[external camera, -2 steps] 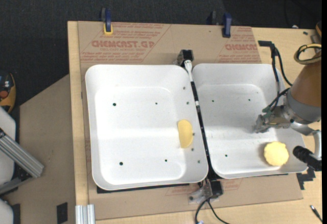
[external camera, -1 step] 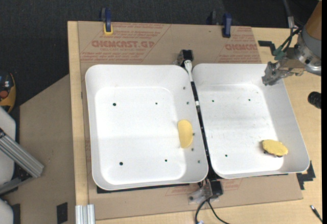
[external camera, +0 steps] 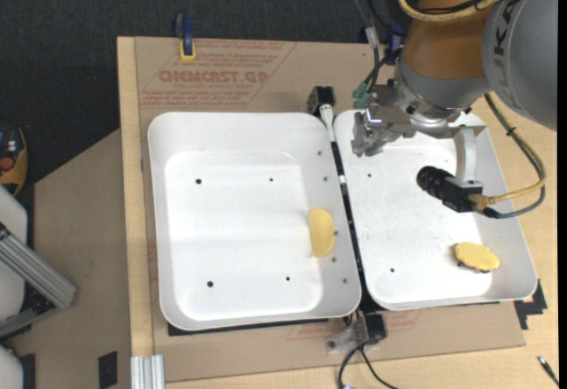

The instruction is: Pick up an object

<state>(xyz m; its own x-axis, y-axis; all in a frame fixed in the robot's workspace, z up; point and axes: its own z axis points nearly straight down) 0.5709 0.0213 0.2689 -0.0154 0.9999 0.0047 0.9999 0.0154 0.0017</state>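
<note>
Two white bins sit side by side: left bin (external camera: 177,143) holds a yellow piece (external camera: 322,232), right bin (external camera: 390,285) another (external camera: 476,257); gripper (external camera: 365,137) hovers above, grip state unclear.

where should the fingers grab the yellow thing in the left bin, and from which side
Judging from its pose, take the yellow piece across its narrow middle, coming straight down from above. It lies flat on the floor of the left bin with its long axis running roughly up-down in the camera view, so closing across its short width looks best. It sits close to the right wall, so the finger on that side has little room.
</note>
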